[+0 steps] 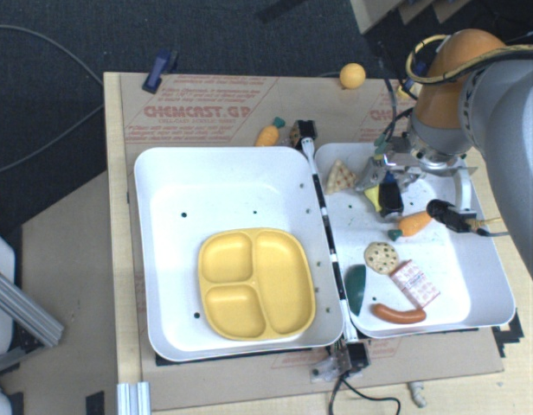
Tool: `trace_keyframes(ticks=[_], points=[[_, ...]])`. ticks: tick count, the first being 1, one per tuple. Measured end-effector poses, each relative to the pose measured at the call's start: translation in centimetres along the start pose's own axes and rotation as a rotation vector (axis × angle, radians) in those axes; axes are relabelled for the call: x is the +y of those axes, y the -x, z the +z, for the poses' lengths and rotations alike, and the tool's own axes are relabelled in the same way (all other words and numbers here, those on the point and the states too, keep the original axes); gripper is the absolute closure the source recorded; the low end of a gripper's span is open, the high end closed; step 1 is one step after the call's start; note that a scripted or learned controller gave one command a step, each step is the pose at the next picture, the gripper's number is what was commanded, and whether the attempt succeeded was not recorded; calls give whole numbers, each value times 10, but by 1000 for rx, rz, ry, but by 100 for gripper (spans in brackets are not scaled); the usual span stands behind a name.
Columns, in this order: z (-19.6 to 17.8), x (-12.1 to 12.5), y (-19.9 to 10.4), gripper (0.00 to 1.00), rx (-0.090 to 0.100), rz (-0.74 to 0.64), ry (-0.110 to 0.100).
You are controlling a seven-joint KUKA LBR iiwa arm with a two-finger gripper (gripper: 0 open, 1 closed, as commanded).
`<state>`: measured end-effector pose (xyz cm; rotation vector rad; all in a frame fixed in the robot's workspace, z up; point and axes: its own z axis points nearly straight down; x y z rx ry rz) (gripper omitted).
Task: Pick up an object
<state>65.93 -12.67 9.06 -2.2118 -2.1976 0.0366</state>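
Yellow three-compartment plate [253,282] lying flat toward front of left bin [206,197]. Right bin [478,275], front edge: reddish sausage [400,313] lengthwise along rim; dark green piece [356,288] close against dividing wall; pink-and-white packet [415,284] just behind sausage; round speckled cookie [381,255] beside packet. Mid-bin: orange carrot [414,224]. Rear corner of same bin, nearest left bin: pale tan wedge [340,177]. Gripper [389,193] lowered into rear of right bin, between wedge and carrot; small yellow piece [371,198] just beside it, on wedge side. Cannot tell whether grip is released or clenched, nor whether yellow piece is touched. On bench [206,111] behind bins: orange ball [352,75], blue object [158,72], small orange-and-green item [268,134].
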Motion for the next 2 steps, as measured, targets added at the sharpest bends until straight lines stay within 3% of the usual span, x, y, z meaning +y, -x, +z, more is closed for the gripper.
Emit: trace_keyframes(ticks=[1,2], points=[[-92,-75,-42,100,1,-7,33],[-146,-114,-90,100,1,-8,34]])
